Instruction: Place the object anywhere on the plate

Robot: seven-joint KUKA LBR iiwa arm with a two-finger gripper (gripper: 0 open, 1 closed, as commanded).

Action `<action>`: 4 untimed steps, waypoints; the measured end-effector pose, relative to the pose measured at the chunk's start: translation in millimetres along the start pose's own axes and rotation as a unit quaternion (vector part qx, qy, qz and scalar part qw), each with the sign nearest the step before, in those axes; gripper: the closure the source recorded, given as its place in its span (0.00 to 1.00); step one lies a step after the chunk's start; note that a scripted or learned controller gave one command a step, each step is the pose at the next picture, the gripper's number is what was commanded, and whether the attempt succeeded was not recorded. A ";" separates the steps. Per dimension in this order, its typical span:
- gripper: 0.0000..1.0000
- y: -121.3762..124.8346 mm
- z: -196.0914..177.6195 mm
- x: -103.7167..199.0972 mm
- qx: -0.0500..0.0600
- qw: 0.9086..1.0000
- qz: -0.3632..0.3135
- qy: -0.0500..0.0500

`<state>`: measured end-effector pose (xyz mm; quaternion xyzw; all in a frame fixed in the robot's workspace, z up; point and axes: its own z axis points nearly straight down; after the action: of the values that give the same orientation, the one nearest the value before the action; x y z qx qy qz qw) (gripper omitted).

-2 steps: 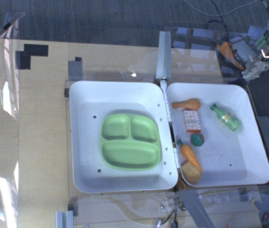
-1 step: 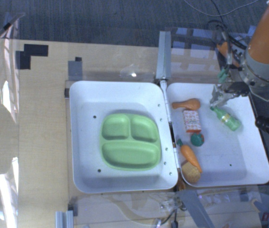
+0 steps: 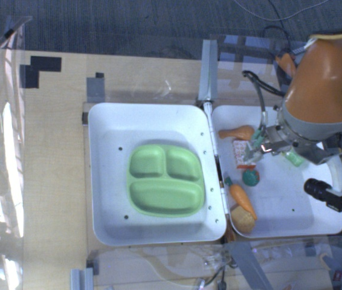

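1 pincer (image 3: 260,145) low over the right bin (image 3: 298,219); open or closed, cannot tell. Just left of it, touching or nearly so, a red-and-white packet (image 3: 241,154). Up-left, an orange toy (image 3: 236,132). Just below, a green ball (image 3: 251,177), then a carrot (image 3: 241,197). Well left, inside the left bin (image 3: 104,180), a green plate (image 3: 166,199) of 3 compartments, nothing on it.

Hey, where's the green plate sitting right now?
In the camera view, the green plate lies in the middle of the left white bin, across the divider from the carrot in the right bin.
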<state>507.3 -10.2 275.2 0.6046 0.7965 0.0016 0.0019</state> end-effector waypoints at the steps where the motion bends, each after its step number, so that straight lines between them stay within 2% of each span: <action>1: 1.00 -9.7 19.3 34.5 -0.002 0.962 -0.272 -0.001; 2: 1.00 7.7 -103.8 92.5 -0.006 0.925 -0.379 -0.002; 3: 1.00 -17.8 9.0 7.4 -0.001 0.930 -0.367 -0.001; 4: 1.00 45.7 8.1 20.7 -0.003 0.742 -0.670 -0.003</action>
<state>545.8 22.0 267.3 -0.0854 0.9963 0.0007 0.0064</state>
